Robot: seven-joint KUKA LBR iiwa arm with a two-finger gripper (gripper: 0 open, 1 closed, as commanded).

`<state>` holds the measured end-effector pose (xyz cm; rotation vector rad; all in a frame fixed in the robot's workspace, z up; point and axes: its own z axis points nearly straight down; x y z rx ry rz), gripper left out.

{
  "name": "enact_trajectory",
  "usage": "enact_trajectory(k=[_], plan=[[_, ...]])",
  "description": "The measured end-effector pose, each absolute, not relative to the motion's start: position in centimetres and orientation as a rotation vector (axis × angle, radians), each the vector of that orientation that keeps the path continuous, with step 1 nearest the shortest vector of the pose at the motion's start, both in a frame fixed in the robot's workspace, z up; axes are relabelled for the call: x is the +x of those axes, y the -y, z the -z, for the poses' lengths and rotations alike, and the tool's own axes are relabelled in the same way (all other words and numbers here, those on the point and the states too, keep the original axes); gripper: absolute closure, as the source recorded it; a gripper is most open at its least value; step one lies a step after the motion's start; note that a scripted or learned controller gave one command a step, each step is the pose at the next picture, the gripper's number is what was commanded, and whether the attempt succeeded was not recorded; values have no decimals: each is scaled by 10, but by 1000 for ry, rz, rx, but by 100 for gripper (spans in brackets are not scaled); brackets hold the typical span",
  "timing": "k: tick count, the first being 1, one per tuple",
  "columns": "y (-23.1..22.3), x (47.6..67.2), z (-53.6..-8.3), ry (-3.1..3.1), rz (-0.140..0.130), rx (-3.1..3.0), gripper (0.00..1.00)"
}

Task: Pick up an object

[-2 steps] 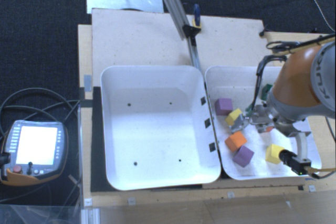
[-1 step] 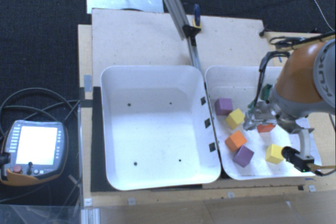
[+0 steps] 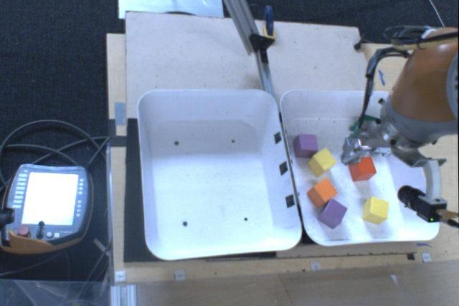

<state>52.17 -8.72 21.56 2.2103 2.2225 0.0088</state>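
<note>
The right bin [image 3: 337, 102] holds several small cubes. A purple cube [image 3: 305, 145] and a yellow cube [image 3: 322, 161] lie near its left wall. An orange cube [image 3: 322, 192], a second purple cube [image 3: 333, 213] and a second yellow cube [image 3: 375, 209] sit toward the front. A red cube [image 3: 363, 169] rests in the middle. My gripper [image 3: 354, 152] hangs low over the bin, right at the red cube's upper left edge. The arm's wrist covers the bin's right side.
The left bin [image 3: 154, 175] stands beside the right one, sharing a middle wall. A slanted metal pole [image 3: 237, 0] crosses above the bench at the back. A teach pendant [image 3: 46, 208] lies on the floor at the far left.
</note>
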Motion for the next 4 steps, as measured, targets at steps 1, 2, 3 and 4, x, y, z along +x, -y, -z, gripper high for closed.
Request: enact_trajectory(k=[1,2,3,4], plan=[[88,524,-270,-2222,-8,2210,100],[30,544,-263,-2233,-5,2208,100],[-22,548,-263,-2233,-5,2209,100],[-79,562,-257,-2234,-5,2208,100]])
